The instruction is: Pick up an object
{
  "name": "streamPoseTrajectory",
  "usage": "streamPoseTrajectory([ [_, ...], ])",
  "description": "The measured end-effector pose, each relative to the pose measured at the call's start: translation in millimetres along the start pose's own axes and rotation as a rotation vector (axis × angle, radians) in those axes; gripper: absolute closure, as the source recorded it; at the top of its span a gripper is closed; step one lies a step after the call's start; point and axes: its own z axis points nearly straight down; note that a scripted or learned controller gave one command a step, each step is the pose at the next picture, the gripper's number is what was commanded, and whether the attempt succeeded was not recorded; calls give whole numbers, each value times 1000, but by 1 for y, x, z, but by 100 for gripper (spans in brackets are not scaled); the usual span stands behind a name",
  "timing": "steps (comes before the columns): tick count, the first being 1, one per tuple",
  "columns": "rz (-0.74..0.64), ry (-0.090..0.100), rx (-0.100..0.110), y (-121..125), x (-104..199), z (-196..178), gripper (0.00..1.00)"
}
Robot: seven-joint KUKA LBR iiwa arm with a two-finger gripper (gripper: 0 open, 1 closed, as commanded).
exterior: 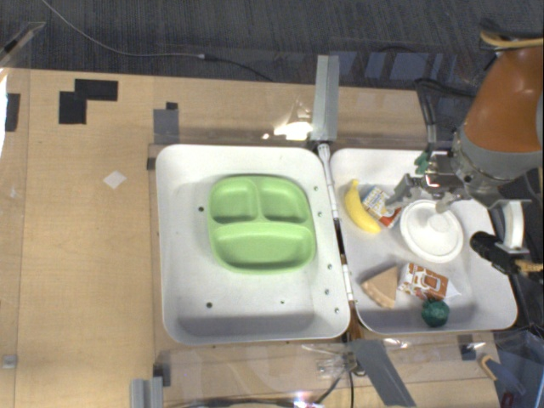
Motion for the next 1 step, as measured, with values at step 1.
streamPoseTrajectory([
  [1, 68, 0, 1, 39, 2, 92, 0],
])
